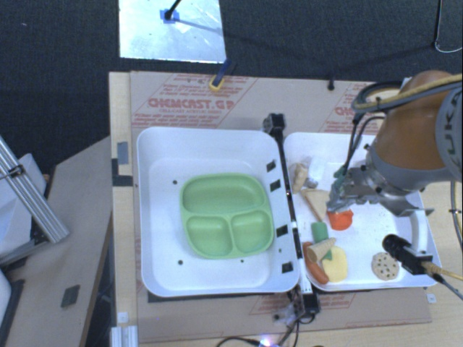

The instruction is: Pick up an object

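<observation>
Over the right bin [362,144], my hand [338,207] hangs above an orange toy [341,220]; I cannot tell its grip, so nothing looks picked up yet.

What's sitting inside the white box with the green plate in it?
The left bin holds a green plate with three hollows, lying flat. Nothing rests on the plate. Whatever is under the plate is covered, so that can't be told.

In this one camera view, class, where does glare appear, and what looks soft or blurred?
Camera view: glare washes out the shiny metal sheet at top; the white bins are bright but readable; the gripper and toy foods look soft and low in detail.
</observation>
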Controlling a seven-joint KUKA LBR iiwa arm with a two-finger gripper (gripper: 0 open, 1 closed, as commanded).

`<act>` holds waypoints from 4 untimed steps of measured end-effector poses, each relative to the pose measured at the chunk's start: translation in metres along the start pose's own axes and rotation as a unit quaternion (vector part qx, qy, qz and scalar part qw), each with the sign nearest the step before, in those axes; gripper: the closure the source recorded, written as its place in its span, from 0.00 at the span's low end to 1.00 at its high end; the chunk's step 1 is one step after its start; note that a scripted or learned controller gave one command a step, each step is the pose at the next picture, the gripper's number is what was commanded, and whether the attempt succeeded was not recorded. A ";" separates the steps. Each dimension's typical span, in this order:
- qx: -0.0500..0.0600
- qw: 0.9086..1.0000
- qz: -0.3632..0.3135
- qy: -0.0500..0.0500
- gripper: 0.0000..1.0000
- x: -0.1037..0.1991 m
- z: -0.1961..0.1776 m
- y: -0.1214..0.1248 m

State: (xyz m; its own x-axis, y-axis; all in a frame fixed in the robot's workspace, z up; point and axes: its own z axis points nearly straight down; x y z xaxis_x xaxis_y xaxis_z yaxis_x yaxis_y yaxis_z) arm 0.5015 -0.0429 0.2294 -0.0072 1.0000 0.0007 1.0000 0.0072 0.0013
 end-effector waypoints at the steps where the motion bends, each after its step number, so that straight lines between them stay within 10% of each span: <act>1: 0.001 1.000 0.001 0.000 1.00 0.004 0.016 0.005; 4: 0.000 1.000 0.003 0.000 1.00 -0.002 0.013 0.008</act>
